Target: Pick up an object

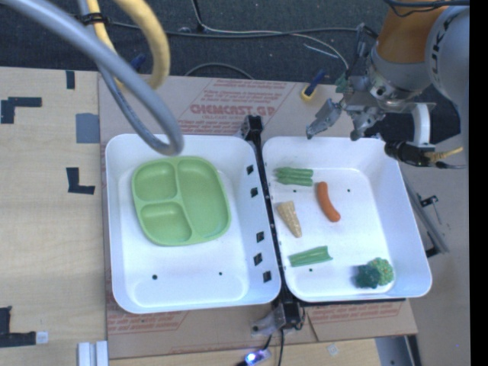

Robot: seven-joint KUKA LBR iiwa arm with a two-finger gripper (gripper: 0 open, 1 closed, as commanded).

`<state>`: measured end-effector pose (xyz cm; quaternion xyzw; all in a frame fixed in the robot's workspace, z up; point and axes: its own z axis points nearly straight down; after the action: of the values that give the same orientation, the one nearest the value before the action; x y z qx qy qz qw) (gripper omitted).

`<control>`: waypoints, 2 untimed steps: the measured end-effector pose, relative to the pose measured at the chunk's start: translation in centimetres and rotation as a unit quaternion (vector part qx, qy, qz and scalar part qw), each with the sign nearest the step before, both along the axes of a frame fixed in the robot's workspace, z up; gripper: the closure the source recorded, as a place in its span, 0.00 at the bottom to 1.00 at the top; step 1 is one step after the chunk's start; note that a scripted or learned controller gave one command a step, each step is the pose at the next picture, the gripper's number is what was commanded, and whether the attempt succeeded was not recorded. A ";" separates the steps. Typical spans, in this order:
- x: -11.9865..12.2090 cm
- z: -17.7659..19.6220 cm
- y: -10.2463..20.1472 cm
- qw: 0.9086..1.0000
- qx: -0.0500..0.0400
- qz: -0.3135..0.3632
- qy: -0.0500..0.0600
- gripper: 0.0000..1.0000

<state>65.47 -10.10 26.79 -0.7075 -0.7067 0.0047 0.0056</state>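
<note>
Objects for picking lie loose in the right bin [404, 204]: a bundle of green beans [294, 176] near its upper left, an orange sausage [329, 202] just to the right of them and tilted, a pale wedge-shaped corn piece [289, 218] below the beans, a second bunch of green beans [309, 257] lower down, and a broccoli floret [374, 274] close to the lower right corner. All five sit apart from one another on the white floor. The left bin [122, 280] holds a green divided plate [181, 200] with three compartments, lying flat in its upper half. The gripper [339, 125] hangs over the upper rim of the right bin, above and to the right of the sausage, well clear of every item; its two fingers [322, 120] look spread, with nothing between them, though the dark metal against the cardboard makes the far finger hard to read. The arm's orange band [415, 21] shows at the top right. A grey hose [114, 75] and a yellow hose [141, 17] cross the upper left, the grey one ending over the left bin's top edge. Both bins rest on brown cardboard [229, 105] with red lettering.
</note>
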 end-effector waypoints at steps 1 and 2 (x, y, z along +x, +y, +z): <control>0.2 0.8 0.0 1.000 -0.001 0.001 -0.007 0.00; 0.1 -5.6 0.4 1.000 -0.001 0.001 -0.005 0.00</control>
<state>65.53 -9.73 21.24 -0.7065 -0.7077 0.0023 0.0017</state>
